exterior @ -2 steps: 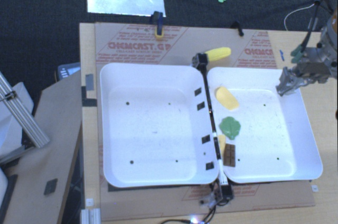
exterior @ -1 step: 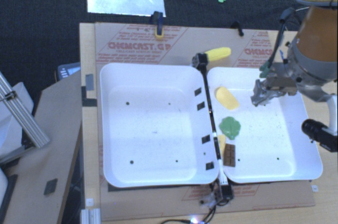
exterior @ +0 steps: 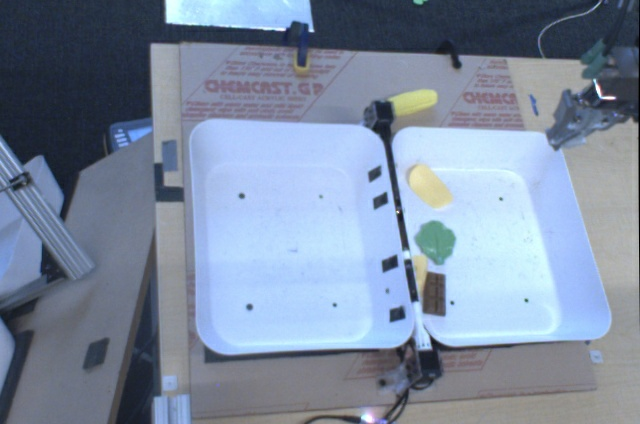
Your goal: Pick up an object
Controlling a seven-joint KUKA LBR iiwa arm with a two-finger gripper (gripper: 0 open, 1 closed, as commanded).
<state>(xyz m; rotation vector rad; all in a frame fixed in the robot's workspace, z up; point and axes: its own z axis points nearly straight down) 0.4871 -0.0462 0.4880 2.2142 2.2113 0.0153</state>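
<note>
Two bins sat side by side on the table, their inner walls touching. The left bin lay next to the right bin, which held three things, all in its left half. A soap-like block lay toward the back. A leaf-shaped piece lay just in front of it. A small flat bar lay nearer the front, beside the dividing wall. Behind the bins, at their junction, a clamp rested on the board. The gripper hung past the right bin's back right corner.
</note>
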